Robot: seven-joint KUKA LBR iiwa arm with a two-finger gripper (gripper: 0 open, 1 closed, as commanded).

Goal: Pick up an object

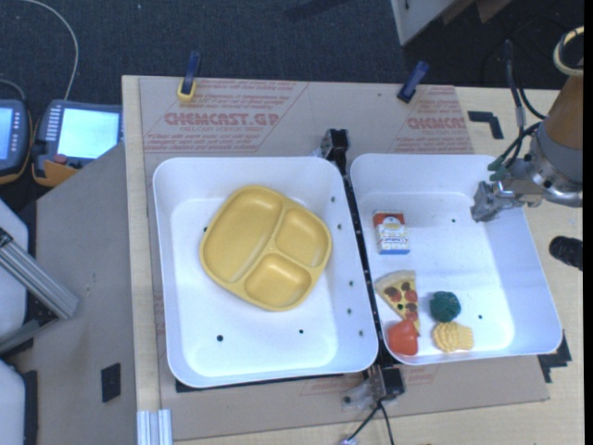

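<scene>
In the right bin (519,276) lie a small red and white carton (392,232), a pizza slice (399,294), a red tomato (403,337), a dark green ball-like piece (445,304) and a yellow ridged piece (452,337). My gripper (486,203) hangs over the bin's upper right part, well to the right of the carton, with nothing seen between its fingers. The left bin (185,341) holds a yellow divided plate (266,247).
A black clamp (335,142) sits where the two bins meet at the back, another (384,383) at the front. Blue clips (189,75) (412,82) hold the cardboard sheet. A tablet (83,130) lies off the bench at left.
</scene>
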